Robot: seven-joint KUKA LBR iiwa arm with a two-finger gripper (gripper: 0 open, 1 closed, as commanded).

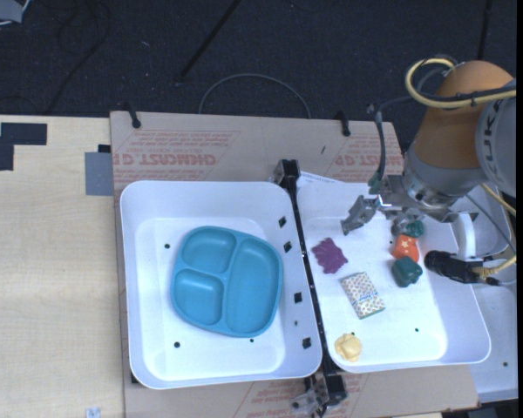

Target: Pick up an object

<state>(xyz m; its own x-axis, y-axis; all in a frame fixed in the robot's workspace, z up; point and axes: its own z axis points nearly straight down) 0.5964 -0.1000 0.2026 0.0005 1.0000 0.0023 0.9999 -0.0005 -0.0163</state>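
My gripper (382,223) hangs over the back of the right bin (471,338), with its jaws spread and nothing between them. One finger (356,218) points toward the bin's middle, the other stands just above an orange object (406,248). A teal object (407,272) lies right in front of the orange one. Left of these a purple object (329,255) rests on the bin floor, apart from the gripper. A small patterned box (362,294) sits mid-bin, and a yellow object (349,347) lies in the front left corner.
The left bin (144,233) holds a blue divided plate (227,281). A black divider (298,259) runs between the two bins. The arm's orange band (458,111) rises over the right bin's back right corner.
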